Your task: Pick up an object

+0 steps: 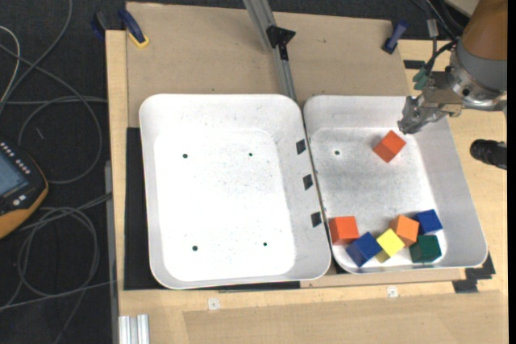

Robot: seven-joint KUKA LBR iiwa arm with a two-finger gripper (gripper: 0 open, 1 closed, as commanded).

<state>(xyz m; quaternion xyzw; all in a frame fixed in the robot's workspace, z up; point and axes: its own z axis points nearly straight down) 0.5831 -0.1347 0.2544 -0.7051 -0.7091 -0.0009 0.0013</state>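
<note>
While tilted, orange cube (389,147) sits just below-left of jaws.

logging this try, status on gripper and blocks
Gripper over right bin, beside lone orange block, nothing seen held. Six blocks clustered at near edge. Path clear.

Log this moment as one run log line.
end effector: above right bin, far edge | nearest: orange block, apart | grasp: none seen | other blocks: near edge

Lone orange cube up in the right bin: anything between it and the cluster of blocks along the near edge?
No. In the camera view, bare speckled bin floor separates the lone orange cube from the cluster.
</note>
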